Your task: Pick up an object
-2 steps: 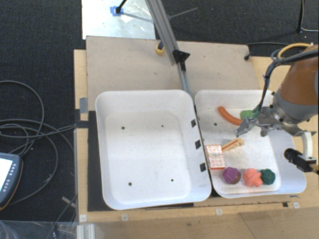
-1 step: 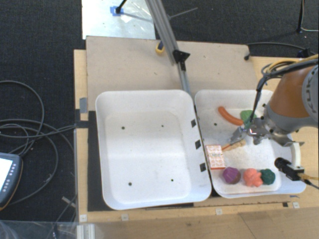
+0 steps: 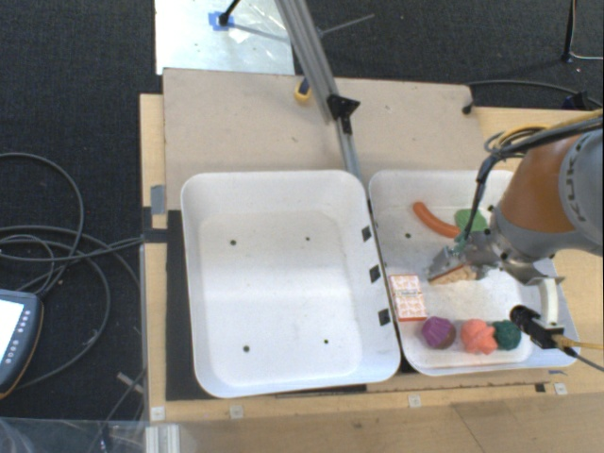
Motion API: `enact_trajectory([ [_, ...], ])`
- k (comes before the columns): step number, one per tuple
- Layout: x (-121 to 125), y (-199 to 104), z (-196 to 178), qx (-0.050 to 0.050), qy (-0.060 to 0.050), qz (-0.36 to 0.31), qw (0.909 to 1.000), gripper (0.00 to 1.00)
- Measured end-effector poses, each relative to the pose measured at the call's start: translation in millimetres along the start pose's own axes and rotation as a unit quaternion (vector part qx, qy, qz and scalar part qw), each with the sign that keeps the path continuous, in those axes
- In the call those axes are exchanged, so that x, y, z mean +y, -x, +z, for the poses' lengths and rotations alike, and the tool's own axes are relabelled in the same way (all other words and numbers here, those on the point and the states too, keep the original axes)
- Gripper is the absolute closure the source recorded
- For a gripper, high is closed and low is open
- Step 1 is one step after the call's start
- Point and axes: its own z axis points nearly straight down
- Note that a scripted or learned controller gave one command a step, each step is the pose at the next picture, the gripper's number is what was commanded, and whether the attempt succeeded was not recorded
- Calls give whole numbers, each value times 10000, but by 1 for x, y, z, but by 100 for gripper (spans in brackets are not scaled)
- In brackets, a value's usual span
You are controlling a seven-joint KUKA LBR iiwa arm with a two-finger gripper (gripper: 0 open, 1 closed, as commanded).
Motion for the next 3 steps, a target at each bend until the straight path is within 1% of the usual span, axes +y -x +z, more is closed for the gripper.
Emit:
enact_trajectory([
  [1, 1, 1, -13, -8, 25, 3, 10000, 100],
  [2, 4, 12, -67, -18, 34, 4, 10000, 100],
  [3, 6, 13, -117, -15, 35, -19, 10000, 100],
])
